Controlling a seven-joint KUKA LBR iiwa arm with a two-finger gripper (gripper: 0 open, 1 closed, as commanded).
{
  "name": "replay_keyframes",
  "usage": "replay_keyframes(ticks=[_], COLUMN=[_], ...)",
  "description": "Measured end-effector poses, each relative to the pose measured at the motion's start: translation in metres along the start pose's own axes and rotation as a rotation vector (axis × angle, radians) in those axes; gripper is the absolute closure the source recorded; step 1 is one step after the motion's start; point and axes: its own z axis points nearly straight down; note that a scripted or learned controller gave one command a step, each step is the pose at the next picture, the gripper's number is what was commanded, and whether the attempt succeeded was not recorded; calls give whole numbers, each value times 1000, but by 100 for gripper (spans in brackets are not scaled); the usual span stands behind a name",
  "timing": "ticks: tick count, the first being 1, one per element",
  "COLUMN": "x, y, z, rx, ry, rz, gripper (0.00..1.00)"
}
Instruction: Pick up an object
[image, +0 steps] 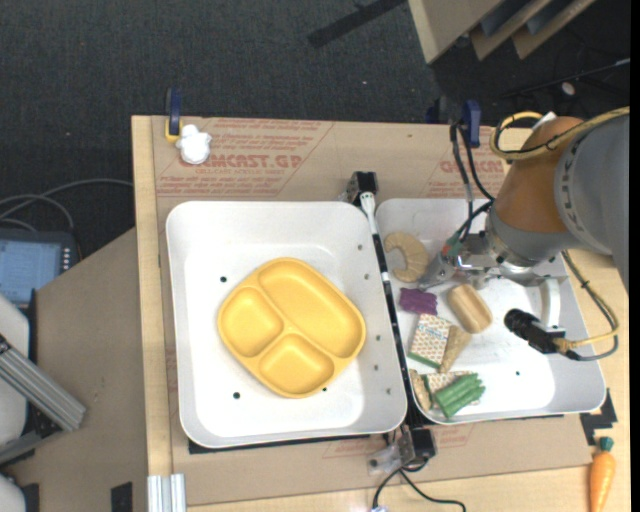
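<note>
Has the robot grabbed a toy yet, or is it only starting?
Nothing looks picked up yet. The gripper is low in the right bin, just above the tan block. I can't see any toy between its fingers. Grabbing and lifting are left. The yellow tray sits alone in the left bin.

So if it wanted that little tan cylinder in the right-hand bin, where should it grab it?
Probably across the middle of the tan cylinder, coming straight down from above. It lies on its side, slanted, so the rounded long flanks face outward for two fingers. The purple piece sits close on one side, leaving less room there.
</note>
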Motion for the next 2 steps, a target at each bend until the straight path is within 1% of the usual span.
replay_keyframes(ticks=[1, 2], x=[9, -8], y=[-34, -29], z=[-2, -2], rx=[7, 2], ry=[2, -2], rz=[7, 7], gripper=[0, 0])
